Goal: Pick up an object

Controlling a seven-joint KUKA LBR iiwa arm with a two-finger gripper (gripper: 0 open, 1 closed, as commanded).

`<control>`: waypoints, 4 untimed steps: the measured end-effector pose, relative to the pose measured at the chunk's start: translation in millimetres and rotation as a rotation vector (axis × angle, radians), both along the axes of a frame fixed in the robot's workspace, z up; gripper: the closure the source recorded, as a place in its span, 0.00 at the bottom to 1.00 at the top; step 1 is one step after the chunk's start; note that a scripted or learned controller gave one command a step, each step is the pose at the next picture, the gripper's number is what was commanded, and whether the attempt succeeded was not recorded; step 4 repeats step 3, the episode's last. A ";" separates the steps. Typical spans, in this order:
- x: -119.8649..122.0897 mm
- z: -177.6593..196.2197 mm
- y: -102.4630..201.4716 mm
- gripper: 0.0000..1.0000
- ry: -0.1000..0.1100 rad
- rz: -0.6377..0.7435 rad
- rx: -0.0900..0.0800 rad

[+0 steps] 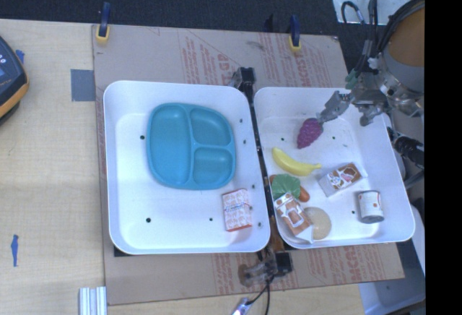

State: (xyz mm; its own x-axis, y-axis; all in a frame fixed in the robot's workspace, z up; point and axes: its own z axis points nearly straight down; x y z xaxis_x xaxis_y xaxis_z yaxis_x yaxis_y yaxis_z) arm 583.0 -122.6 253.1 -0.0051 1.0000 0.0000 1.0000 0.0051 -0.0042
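Two small cartons (340,178) in the right bin (382,234) carry print too small to read. Purple grapes (310,132) lie at that bin's far middle, just left of the gripper (351,108), whose fingers are spread and pinch nothing.

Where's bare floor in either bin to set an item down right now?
Left bin: bare strip along its near edge, left of the red-and-white packet, below the blue divided plate. Right bin: bare far-left corner above the banana. Crowded: its near half, with cartons, can and greens.
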 end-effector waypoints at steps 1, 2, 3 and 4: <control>42.1 -107.8 10.7 0.00 0.003 0.002 -0.001; 62.0 -162.1 -18.0 0.00 0.000 -0.001 -0.003; 62.9 -150.7 -18.7 1.00 -0.002 0.000 -0.004; 62.9 -150.7 -18.7 1.00 -0.002 0.000 -0.004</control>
